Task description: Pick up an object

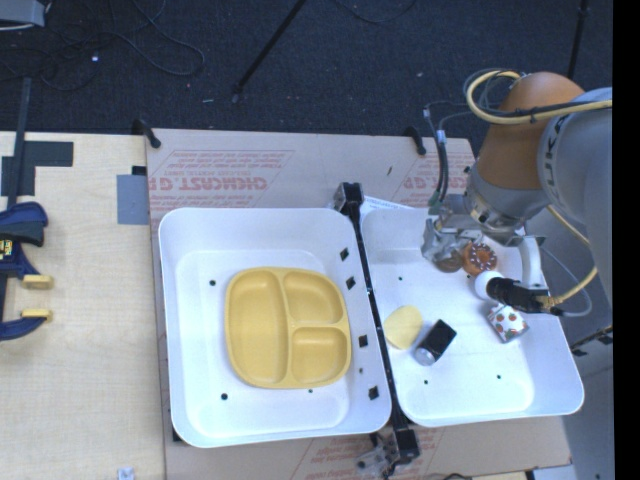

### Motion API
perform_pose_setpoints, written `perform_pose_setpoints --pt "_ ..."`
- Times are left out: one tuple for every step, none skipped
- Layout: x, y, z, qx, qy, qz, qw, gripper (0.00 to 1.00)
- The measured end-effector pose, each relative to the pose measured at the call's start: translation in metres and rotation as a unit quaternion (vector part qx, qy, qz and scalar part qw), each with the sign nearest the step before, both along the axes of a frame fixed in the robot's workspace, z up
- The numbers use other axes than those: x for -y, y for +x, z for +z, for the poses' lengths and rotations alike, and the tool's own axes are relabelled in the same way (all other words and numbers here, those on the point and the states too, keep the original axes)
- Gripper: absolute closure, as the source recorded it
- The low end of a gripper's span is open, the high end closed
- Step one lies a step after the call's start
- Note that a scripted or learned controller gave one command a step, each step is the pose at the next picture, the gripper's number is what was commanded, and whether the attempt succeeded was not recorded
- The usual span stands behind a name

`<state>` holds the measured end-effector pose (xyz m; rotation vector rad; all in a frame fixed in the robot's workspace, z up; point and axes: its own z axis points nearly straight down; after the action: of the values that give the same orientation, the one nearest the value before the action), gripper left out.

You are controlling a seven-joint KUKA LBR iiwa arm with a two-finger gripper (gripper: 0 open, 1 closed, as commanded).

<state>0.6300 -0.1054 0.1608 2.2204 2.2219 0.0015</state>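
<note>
Floor (200, 38): dark carpet behind the bench, with loose cables and a stand leg across it.
Bench (80, 368): pale wood, with a blue clamp (20, 238) at its left edge and a cardboard sheet (230, 168) under both bins.
Left bin (190, 238): shallow, white and smooth; small things would probably skid on its floor if nudged.
Right bin (500, 388): the same kind, touching the left one along a black clipped seam; its near half is bare, leaving room to work.
Arm (530, 138): reaches in from the right and bends down over the far end of the right bin.
Plate (288, 326): yellow, divided, flat in the middle of the left bin; likely stiff, light plastic, and only its rim offers a hold.
Gripper (447, 246): low over the right bin's far left part; open or closed, cannot tell.
Pale yellow disc (404, 326): by the seam; looks soft and light, best pinched across its width.
Black block (435, 341): just beside the disc, tilted; seems hard and slick, so take its narrow sides.
Orange disc (481, 259): near the gripper; small, probably rigid.
Brown lump (450, 261): right under the gripper, so likely the target; small, light, easily pushed away.
Spotted cup (507, 322): white with red spots, tipped, near the right wall.
</note>
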Motion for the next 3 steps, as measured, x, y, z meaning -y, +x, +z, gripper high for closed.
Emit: perform_pose_setpoints --pt "0.005 0.01 0.053 0.001 -0.0004 0.0 1.0 1.0" --pt "0.011 0.008 0.098 0.0 -0.0003 0.0 1.0 1.0" --pt "0.012 0.008 0.123 0.0 0.0 0.0 1.0 1.0"
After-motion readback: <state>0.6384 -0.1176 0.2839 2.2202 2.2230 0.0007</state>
